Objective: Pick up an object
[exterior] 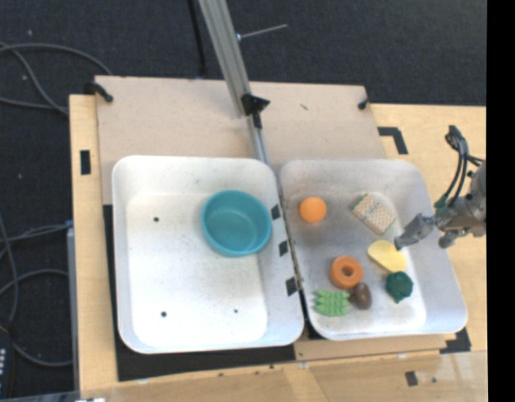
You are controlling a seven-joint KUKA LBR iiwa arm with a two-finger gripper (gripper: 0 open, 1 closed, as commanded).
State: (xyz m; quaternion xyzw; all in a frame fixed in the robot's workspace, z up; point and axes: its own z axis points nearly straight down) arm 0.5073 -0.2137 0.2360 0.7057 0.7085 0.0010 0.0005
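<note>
The gripper [410, 234] hangs over the right bin [441, 308], its tip just above the yellow piece [388, 256]; its state cannot be told.

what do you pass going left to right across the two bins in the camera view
teal bowl → orange ball → orange ring → beige sponge block → dark green object → gripper
</note>
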